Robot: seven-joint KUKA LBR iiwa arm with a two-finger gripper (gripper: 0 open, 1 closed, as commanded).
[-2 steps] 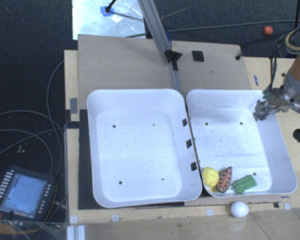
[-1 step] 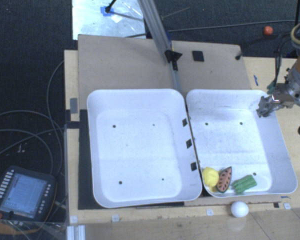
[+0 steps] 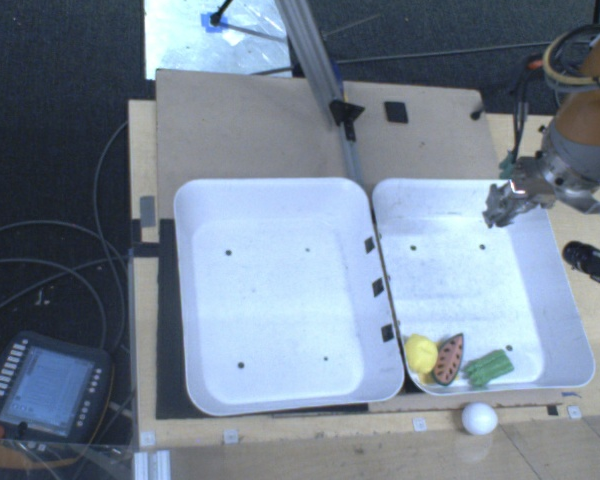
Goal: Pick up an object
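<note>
Toys (image 3: pixel 448 358) sit in the near corner of the right bin (image 3: pixel 550 268). Your end effector (image 3: pixel 500 206) hangs far above them; you cannot tell its grip. Bring it straight down over one toy.

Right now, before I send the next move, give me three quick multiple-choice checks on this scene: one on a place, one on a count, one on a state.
1. Where do the small toys lie in the shallow white right bin?
A. near edge
B. far edge
C. middle

2. How many toys lie in that bin?
A. one
B. three
C. five

3. Where is the small white ball?
A. in the left white bin
B. in the pincer
C. on the bench outside the bins

Key: 1 A, the yellow round toy, red-brown slice toy and green toy sit by the near rim. 2 B, those three. 3 C, it rests past the right bin's near rim, while the pincer hovers at the far right side.
</note>
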